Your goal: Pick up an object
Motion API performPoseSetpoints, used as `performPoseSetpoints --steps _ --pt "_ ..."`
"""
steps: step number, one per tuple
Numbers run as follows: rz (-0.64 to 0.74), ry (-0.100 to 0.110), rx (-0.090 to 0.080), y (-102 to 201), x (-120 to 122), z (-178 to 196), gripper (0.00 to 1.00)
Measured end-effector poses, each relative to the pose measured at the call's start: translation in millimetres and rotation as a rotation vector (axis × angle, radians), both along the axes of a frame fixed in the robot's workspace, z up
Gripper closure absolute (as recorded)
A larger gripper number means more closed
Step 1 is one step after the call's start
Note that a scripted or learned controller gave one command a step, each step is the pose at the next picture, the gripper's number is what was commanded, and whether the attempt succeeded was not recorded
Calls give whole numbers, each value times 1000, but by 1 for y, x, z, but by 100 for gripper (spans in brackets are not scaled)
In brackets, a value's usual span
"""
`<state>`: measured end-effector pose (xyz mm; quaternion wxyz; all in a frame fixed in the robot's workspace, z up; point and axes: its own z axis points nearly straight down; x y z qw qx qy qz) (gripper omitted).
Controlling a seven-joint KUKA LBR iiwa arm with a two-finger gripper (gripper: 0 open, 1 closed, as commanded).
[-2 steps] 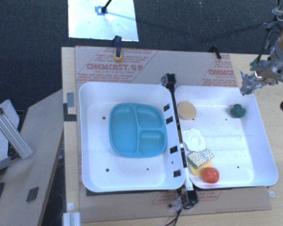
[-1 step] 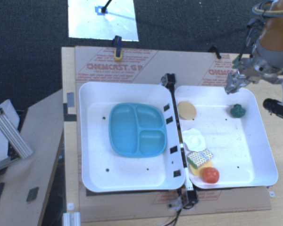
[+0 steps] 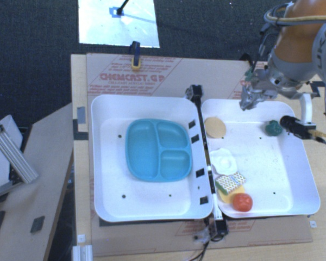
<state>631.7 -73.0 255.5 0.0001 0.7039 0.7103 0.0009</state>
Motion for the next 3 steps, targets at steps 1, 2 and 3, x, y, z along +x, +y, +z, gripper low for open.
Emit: performPoseSetpoints --steps 1,2,3 --pt "0 0 1 51 -7 0 100" --pt "0 1 0 101 -11 -3 100" --pt "1 0 1 160 -7 -12 100"
